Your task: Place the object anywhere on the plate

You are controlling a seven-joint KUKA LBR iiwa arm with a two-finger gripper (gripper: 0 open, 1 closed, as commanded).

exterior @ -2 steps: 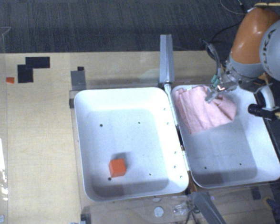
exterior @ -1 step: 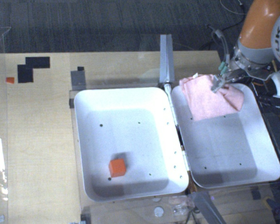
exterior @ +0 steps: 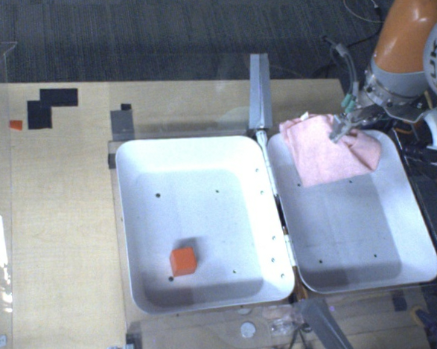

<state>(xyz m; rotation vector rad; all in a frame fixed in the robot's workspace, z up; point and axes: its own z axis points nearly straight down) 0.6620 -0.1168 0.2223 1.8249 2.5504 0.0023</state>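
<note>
The arm [exterior: 410,33] has a rounded, glossy orange shell at the top, with a grey ring and pale grey housing beneath it. Part of a dark printed letter shows on the grey casing at the frame's edge. Thin dark cables loop beside it. The wrist ends in small, dull metal parts.

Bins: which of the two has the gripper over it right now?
The right bin, holding the pink cloth; the gripper is over its far edge. The left bin holds an orange block.
</note>
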